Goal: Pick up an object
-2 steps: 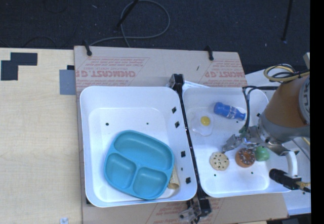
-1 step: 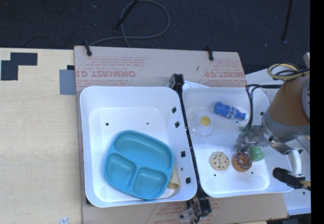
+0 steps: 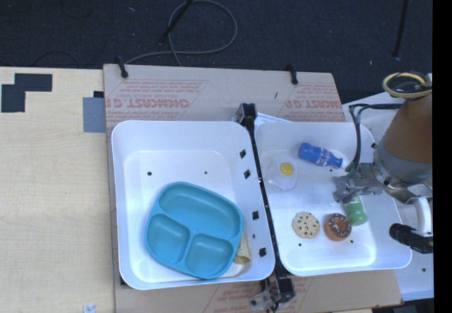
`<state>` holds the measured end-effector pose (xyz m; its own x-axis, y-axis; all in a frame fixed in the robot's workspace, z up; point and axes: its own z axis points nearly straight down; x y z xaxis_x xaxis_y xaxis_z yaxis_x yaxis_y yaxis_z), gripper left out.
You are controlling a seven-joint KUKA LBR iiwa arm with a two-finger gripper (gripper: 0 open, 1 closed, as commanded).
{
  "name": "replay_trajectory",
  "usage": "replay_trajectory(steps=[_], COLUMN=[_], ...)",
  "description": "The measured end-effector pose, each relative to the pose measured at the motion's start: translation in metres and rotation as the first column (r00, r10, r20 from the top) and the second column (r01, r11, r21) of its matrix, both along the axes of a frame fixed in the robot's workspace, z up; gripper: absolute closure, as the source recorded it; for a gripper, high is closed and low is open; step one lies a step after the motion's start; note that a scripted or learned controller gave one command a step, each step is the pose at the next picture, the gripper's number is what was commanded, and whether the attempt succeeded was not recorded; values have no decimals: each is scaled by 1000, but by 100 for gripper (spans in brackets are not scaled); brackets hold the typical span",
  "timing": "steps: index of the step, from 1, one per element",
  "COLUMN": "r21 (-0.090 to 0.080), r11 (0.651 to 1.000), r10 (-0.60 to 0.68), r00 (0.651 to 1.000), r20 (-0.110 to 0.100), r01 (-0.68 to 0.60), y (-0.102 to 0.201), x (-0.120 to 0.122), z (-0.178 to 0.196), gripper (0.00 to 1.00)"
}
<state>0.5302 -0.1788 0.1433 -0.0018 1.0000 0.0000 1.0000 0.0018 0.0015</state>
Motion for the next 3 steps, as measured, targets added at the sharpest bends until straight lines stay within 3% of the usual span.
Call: replay_trajectory(steps=[2, 3], r21=[-1, 2], r11=[1000, 1000], r10=[0, 2], r00=[1000, 1000], r20=[1, -2], r01=[0, -2], y=[7, 52], x=[-1, 8], z=[103, 106], gripper=[100, 100])
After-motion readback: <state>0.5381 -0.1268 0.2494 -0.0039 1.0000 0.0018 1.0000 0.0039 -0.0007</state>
